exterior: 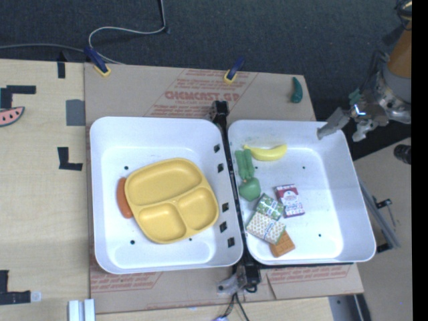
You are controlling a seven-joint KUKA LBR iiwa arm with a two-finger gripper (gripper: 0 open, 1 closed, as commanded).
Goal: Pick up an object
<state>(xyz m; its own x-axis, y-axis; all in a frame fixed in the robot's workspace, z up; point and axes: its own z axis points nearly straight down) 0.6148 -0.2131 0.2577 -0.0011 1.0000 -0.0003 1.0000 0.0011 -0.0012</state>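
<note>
The right bin (334,199) holds a yellow banana (267,152) near its back wall. Below the banana lie a green vegetable toy (246,174), a small red box (289,200), a green-and-white packet (266,221) and a brown cracker (283,245). My gripper (347,128) hangs over the bin's back right corner, above the rim and to the right of the banana. Its fingers (330,127) are spread open with nothing between them.
The left bin (114,246) bears a yellow divided plate (172,199), with an orange-red sausage-like toy (123,198) at its left edge. A black divider (226,179) runs between the bins. A green clip (295,89) and two clamps (234,72) sit on the cardboard behind.
</note>
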